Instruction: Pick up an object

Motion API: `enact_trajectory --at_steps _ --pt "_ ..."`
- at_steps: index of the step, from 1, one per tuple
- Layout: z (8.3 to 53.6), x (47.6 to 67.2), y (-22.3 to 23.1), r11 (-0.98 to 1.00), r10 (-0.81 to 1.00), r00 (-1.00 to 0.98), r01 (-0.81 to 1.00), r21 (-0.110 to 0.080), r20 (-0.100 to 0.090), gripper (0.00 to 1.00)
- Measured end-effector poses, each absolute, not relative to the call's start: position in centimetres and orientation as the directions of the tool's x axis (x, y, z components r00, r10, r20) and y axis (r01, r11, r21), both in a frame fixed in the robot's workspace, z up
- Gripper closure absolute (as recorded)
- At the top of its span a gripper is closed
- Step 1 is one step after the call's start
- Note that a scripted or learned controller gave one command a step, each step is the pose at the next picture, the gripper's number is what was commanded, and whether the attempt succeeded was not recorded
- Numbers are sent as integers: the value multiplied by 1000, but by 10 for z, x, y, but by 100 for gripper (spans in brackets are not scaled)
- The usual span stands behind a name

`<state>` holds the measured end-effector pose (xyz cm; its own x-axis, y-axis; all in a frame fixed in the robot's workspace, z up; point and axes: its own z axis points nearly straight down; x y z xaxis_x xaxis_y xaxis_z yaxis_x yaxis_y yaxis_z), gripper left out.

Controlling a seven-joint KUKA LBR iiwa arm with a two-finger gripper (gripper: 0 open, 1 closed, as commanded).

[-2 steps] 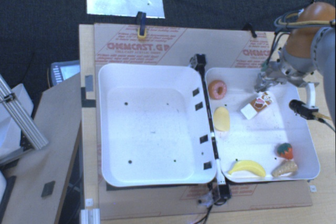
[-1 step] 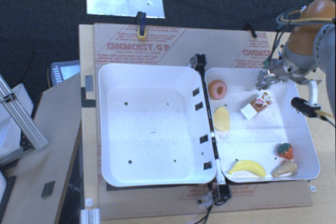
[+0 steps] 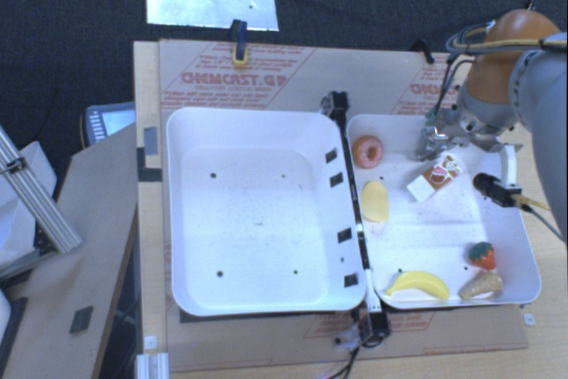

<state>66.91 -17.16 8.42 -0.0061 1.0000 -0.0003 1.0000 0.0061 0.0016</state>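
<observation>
Looking at the setup: two shallow white bins are sitting side by side on a bench, with the left bin next to the right bin, and a row of black clips is running down the seam between them.

Arm: the grey arm with its orange band is reaching in from the right, over the far right corner of the right bin.

Gripper: the gripper is hanging low by the back wall of the right bin, just above and left of the small carton.

Fingers: honestly can't tell whether they're open or closed, too small and blurry at this angle. Nothing is showing between them.

Carton: a small white box with red and orange print is lying tilted on the bin floor, just beside the gripper tip; whether they're touching, can't say.

Donut: a pink frosted donut is sitting near the back left corner of the right bin.

Yellow piece: a pale yellow oval thing is lying close to the divider, below the donut.

Banana: a banana is lying along the front edge.

Strawberry: a red one with a green top is sitting toward the right side.

Cone-ish thing: a tan piece is lying just below the strawberry, near the front right corner.
</observation>
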Motion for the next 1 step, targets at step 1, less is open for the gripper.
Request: enact_trajectory --at_steps 1 --pt "86 669 -175 3 1000 -3 1000 3 -1 100"
